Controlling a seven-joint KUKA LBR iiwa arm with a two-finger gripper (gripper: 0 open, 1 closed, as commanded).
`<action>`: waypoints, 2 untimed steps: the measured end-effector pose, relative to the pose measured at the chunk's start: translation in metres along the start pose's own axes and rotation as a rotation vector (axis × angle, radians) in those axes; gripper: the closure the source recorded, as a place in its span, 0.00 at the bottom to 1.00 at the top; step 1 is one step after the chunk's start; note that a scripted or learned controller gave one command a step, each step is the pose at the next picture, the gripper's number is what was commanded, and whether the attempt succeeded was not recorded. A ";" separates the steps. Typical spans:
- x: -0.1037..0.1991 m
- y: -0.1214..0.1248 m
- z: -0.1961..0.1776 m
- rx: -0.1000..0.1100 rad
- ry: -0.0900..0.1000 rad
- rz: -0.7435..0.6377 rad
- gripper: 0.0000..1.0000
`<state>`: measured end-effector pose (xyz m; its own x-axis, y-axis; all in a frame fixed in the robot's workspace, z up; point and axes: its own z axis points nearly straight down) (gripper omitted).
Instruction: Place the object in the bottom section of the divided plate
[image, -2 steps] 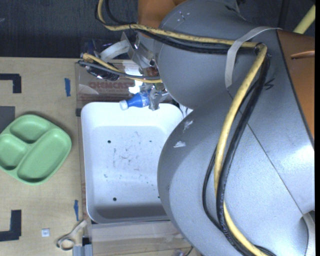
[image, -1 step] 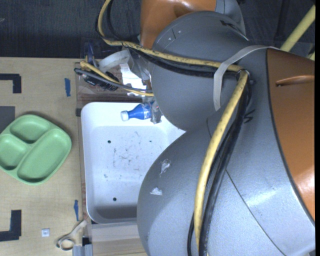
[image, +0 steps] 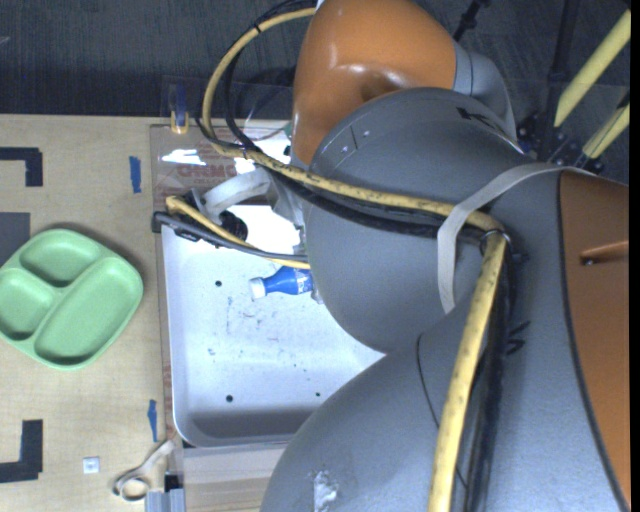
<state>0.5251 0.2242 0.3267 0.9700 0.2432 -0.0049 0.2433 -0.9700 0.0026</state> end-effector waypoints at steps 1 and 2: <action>0.050 0.013 0.064 0.001 -0.003 -0.051 1.00; 0.010 0.001 0.231 0.002 -0.003 -0.114 1.00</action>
